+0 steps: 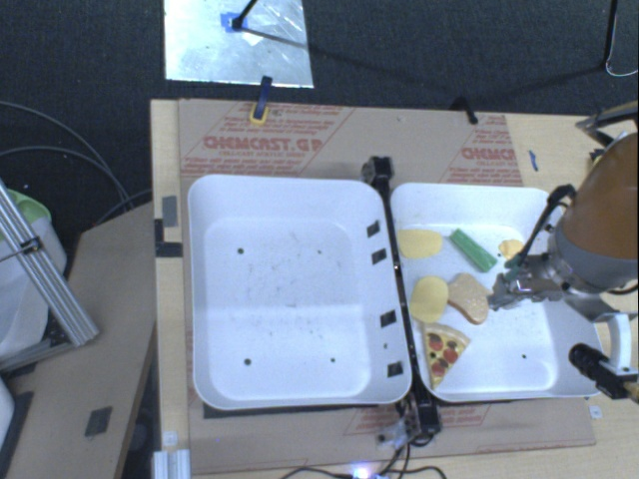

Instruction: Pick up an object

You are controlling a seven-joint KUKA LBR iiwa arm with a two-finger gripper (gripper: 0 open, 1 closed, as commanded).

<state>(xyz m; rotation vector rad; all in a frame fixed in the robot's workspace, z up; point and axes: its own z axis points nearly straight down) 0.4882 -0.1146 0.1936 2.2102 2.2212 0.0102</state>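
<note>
Left shallow white plastic bin on desk. Right shallow white plastic bin: two flat yellow discs, pizza-slice toy, tan bread-shaped piece, green rectangular bar. Grey metal pincer just beside tan bread-shaped piece; opening cannot be told.

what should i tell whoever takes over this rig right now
Gripper: low in the right bin, beside the bread slice; nothing seen held between its fingers.
Things, all in the right bin: two yellow pieces, green stick, pizza slice, a small yellow bit.
Done: nothing lifted.
Left: grasp one object, probably the bread slice, and raise it.
</note>
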